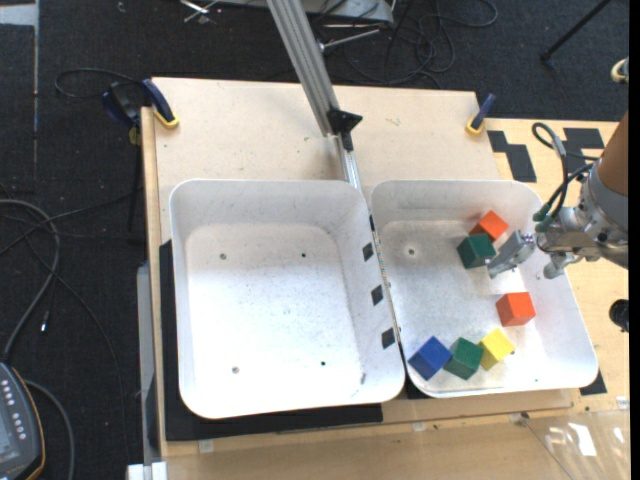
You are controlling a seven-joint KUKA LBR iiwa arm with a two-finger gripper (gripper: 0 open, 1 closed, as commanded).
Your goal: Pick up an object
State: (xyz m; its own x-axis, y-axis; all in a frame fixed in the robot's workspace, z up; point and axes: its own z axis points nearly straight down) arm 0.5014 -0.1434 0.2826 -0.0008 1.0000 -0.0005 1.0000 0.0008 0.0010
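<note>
**A:** Looking down on the pale wooden bench (260, 128), two shallow white plastic bins sit side by side. The left bin (200, 218) has only dark specks on its floor. All the action is in the right bin (420, 208).

**B:** Six small cubes in there. Up top, a dark green cube (475, 251) and an orange cube (491, 225) touch at a corner. A red-orange cube (515, 308) sits alone lower down, toward the right wall.

**A:** And along the near edge there's a row of three: a blue cube (431, 357), a second green cube (465, 358) and a yellow cube (496, 347), pressed close together.

**B:** Here's the grey arm with its two-finger metal gripper (512, 252), reaching in from the right, low over the bin.

**A:** Its tip is just beside the dark green cube, on that cube's right, below the orange one.

**B:** Open or closed?

**A:** I cannot tell; the metal parts blur into one grey shape. No cube shows between them.

**B:** In the background, a slanted aluminium rail (305, 53) runs down to the bins' dividing line, and yellow-tipped clamps (160, 106) grip the bench corners.
</note>
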